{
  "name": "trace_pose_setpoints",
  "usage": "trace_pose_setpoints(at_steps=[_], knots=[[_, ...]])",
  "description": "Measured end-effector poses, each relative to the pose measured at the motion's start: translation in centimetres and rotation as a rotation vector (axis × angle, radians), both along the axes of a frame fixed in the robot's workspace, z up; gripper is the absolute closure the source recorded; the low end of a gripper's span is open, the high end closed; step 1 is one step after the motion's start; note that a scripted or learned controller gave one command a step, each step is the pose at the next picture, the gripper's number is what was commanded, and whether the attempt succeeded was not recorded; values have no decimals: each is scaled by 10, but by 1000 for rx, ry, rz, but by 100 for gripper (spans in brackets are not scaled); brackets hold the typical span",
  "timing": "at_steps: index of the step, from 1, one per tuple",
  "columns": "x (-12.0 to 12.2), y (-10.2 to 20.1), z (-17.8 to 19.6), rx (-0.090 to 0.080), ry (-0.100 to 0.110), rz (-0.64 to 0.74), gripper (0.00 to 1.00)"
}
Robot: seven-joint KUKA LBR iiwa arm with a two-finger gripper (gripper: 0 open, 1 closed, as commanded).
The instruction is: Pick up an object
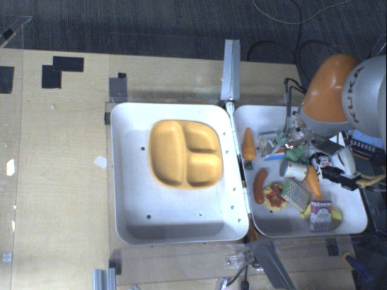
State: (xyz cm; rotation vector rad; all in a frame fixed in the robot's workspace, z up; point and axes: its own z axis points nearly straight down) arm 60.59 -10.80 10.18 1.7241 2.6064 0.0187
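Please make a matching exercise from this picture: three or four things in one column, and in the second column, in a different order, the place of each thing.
Things:
1. yellow divided tray
2. carrot
3. sausage
4. small red-and-white carton

Places:
A. right bin, near its front right corner
B. right bin, by its left wall, toward the back
C. left bin
D. right bin, by its left wall, in front of the carrot

Pairs: 1-C, 2-B, 3-D, 4-A
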Motion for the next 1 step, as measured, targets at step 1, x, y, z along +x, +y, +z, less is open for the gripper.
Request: trace_pose_setpoints(at_steps=[1], knots=[[18, 56, 129, 0, 12, -28, 100]])
